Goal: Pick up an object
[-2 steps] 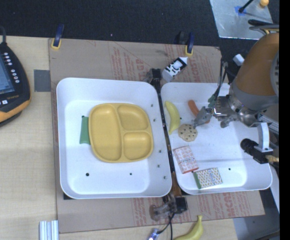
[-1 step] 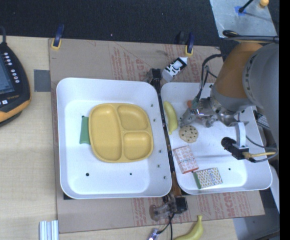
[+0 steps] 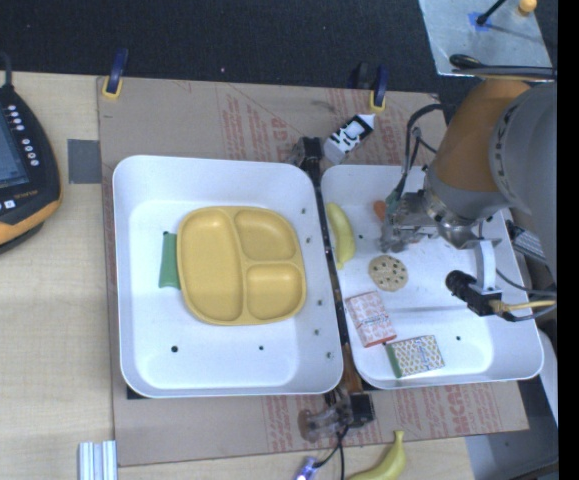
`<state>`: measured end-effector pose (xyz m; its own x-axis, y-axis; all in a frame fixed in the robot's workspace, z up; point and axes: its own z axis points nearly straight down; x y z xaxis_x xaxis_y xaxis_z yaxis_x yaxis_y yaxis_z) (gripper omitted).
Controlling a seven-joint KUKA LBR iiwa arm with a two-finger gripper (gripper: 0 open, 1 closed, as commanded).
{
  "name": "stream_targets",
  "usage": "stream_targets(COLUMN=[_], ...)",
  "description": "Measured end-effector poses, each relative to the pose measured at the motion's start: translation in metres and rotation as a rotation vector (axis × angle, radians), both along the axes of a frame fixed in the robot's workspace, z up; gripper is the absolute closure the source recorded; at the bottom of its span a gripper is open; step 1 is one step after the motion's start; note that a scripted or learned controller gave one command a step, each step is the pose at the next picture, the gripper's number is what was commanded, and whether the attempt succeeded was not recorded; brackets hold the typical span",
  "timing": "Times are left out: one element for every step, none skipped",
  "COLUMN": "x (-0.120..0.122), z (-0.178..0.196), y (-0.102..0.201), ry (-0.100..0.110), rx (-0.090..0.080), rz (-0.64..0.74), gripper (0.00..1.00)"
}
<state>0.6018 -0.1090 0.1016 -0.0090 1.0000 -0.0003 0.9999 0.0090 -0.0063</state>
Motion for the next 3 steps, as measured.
stream_targets(x=[0.0,0.055,0.054], z=[0.0,0.008,-0.01], y=[0.0,-0.008,-0.017], ry=[0.0,-0.004,-0.002], rx=[0.0,0.001,0.002], rz=[0.0,-0.005,-0.006], gripper=[0.0,0.0,0.0])
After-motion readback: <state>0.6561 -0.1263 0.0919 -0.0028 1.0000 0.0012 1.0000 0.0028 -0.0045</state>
